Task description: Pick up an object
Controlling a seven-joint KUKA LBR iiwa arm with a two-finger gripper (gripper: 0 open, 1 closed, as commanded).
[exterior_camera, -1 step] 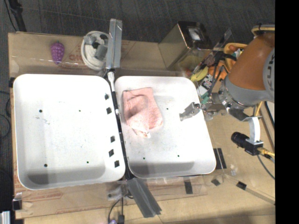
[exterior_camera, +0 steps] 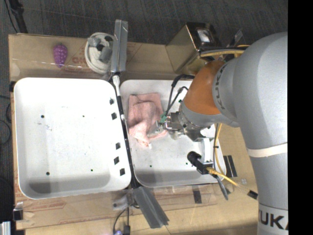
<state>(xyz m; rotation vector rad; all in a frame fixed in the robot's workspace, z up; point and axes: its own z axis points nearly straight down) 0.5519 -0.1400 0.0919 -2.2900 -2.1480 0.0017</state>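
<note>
from where i stand, the big grey arm [exterior_camera: 254, 97] with its orange band reaches in from the right and bends down over the right-hand shallow white bin [exterior_camera: 166, 177]. its end effector [exterior_camera: 164, 125] sits low in that bin, right at the right edge of a crumpled pink cloth [exterior_camera: 143, 116], and looks to be touching it or just beside it. i cannot tell whether it is open or closed, since the wrist and cables cover most of it from this angle, and i see no cloth clearly caught in it.

the pink cloth lies bunched in the upper left part of the right bin, close to the wall shared with the left-hand shallow white bin [exterior_camera: 63, 131]. the cloth rests on the bin floor, wider at the top and narrowing to a twisted tail lower down.

on the brown bench [exterior_camera: 29, 53] behind the left bin there is a small purple bumpy object [exterior_camera: 60, 54], and near it a coil of white cord [exterior_camera: 99, 53] beside a grey upright bracket [exterior_camera: 119, 45]. a tan box [exterior_camera: 188, 45] stands behind the right bin, partly hidden by the arm.
</note>
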